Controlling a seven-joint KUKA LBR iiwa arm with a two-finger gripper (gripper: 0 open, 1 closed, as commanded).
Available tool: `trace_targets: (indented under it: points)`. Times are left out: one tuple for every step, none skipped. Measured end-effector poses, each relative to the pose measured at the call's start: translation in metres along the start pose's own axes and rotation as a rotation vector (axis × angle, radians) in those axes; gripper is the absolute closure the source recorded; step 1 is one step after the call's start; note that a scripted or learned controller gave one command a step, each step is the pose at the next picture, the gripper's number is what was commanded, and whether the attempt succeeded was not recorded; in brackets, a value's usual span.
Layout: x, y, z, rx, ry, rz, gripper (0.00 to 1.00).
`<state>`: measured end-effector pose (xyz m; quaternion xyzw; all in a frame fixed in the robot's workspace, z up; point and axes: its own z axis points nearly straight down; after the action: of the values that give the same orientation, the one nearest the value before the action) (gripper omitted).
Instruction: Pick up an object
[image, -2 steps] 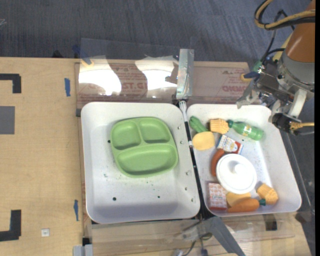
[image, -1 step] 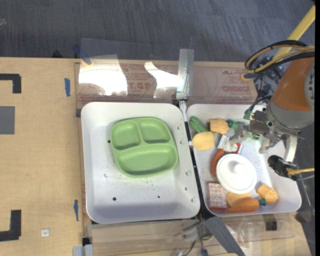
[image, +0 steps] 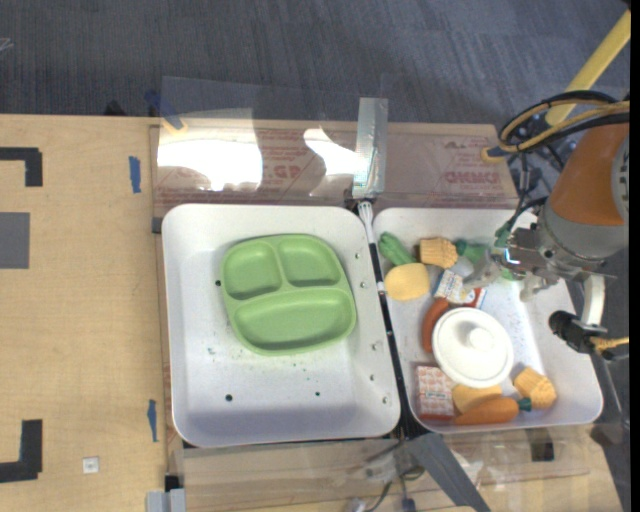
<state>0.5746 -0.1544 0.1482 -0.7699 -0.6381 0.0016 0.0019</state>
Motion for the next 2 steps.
trace_targets:
  points:
    - [0.051, 0.042, 0.060, -0.012, 0.000, 0.048, 0.00]
    - [0.050, 0.043, 0.048, -0.015, -0.003, 0.047, 1.00]
